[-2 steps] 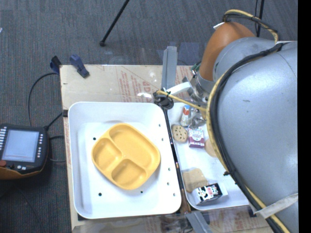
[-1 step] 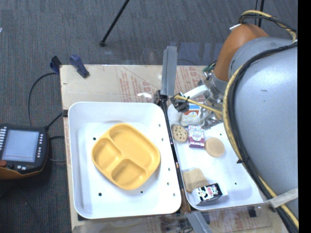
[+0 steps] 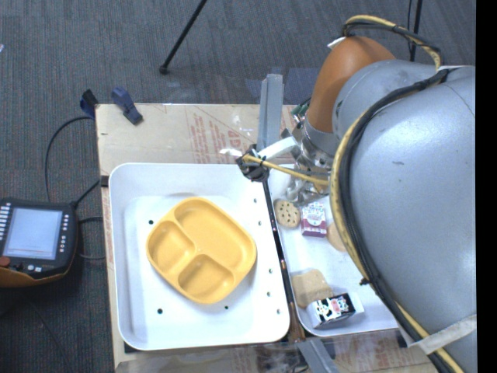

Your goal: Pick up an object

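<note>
Gripper [image 3: 304, 179] just above cookie [image 3: 286, 214] — apart

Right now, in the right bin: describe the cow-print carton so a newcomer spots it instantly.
Start at the right bin, the one the grey arm covers. Go to its near corner: the small carton lies there, just beside a tan bread-like slice. Its black-and-white cow print sets it apart from the red-and-white pack and the round cookie farther back.

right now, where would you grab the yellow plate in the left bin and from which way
Probably by the rim. The plate lies flat in the left bin, open side up, and looks too broad to span, so only an edge seems to fit between two fingers. I would come straight down over its right rim, one finger inside the compartment and one outside, since that edge faces the arm.
</note>
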`<act>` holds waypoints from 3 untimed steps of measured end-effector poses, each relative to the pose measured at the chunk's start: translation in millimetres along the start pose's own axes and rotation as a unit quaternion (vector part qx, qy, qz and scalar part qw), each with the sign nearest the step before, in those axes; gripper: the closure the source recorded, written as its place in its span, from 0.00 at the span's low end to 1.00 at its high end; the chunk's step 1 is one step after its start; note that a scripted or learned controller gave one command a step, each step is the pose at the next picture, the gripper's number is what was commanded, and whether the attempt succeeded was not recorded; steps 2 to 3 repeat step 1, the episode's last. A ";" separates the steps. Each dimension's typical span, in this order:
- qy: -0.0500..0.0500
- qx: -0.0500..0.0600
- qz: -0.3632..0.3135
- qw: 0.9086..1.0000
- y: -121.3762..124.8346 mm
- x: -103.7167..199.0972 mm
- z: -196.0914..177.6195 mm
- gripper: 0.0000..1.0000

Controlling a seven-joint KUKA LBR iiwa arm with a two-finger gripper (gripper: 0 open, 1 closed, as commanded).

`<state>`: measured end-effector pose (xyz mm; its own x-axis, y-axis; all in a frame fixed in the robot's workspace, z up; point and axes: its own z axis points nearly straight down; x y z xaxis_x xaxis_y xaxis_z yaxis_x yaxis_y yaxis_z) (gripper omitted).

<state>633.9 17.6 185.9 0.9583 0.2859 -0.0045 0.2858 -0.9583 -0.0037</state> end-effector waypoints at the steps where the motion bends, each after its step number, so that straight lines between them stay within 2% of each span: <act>1: 0.001 -0.001 0.047 0.999 2.0 1.0 -0.1 1.00; 3: 0.001 -0.001 0.047 0.999 2.0 1.0 -0.1 1.00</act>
